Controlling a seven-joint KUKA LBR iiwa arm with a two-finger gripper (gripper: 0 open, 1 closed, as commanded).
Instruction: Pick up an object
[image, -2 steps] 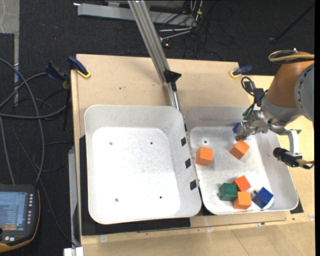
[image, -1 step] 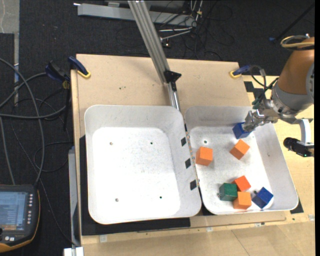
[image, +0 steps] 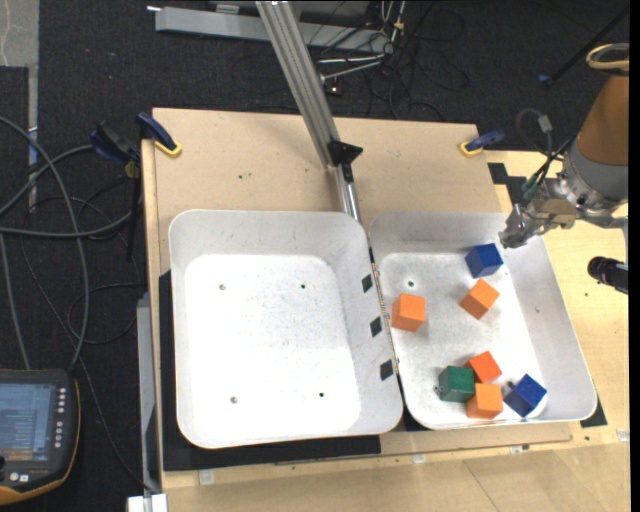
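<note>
The grey two-finger gripper (image: 518, 236) of the arm, orange band above its wrist, hangs over the far right rim of the right-hand shallow white plastic bin (image: 560, 335); from this slant it cannot be told whether it is parted or closed. Just below and left of it lies a blue cube (image: 484, 260), with an orange cube (image: 480, 298) below that and another orange cube (image: 408, 312) further left. Well below sit a green cube (image: 458, 383), two orange cubes (image: 485, 366) (image: 486, 400) and a second blue cube (image: 525, 394).
</note>
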